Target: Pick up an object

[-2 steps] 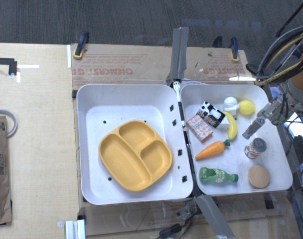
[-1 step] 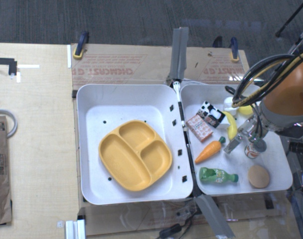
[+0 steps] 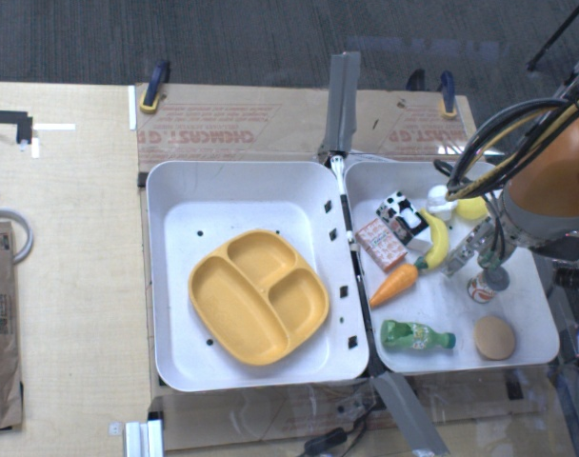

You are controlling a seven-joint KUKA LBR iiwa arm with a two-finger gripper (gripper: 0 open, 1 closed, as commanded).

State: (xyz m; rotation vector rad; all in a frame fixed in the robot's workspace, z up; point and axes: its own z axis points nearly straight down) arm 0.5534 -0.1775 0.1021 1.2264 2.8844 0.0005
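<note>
While the yellow divided plate [image 3: 259, 296] fills the left bin [image 3: 166, 284], right of it lie a carrot [image 3: 395, 285], banana [image 3: 437, 239] and green bottle [image 3: 417, 336]; rightmost, the gripper [image 3: 480, 260] hangs nearby, jaw state indiscernible.

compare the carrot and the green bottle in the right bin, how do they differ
The carrot is orange and tapers to a point; the green bottle is green, rounded, with a pale label and a cap. The carrot lies at a slant, tip toward the bin divider, while the bottle lies almost level, parallel to the bin's near wall. The carrot's thick end touches the banana; the bottle lies apart from other things. Both lie on their sides in the right bin.
</note>
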